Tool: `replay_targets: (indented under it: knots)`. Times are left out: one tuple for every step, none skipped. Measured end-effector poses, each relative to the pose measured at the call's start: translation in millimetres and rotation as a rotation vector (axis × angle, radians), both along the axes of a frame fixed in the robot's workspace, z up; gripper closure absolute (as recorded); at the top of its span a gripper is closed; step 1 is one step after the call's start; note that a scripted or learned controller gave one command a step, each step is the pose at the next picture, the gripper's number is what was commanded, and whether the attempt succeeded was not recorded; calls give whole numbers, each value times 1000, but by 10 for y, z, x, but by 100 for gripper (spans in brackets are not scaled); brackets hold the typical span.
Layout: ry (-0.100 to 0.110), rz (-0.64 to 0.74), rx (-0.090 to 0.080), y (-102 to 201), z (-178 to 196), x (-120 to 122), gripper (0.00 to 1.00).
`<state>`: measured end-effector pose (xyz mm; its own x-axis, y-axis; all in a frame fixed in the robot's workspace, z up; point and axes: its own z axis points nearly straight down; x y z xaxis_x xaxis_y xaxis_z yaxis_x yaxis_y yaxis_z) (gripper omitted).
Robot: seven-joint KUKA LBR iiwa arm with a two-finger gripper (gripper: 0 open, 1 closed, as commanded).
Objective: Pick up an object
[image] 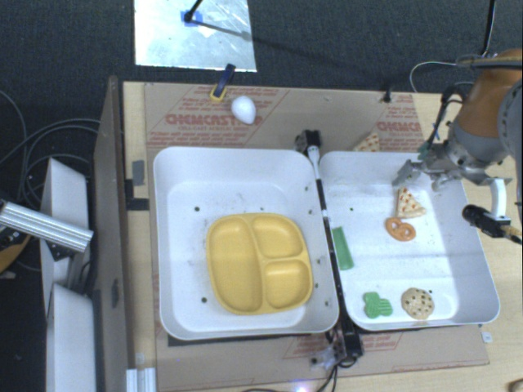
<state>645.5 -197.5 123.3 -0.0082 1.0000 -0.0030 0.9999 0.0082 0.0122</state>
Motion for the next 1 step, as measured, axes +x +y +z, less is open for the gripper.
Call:
replay_targets:
  knots:
    - [14, -7, 4, 136, -403, -341, 0]
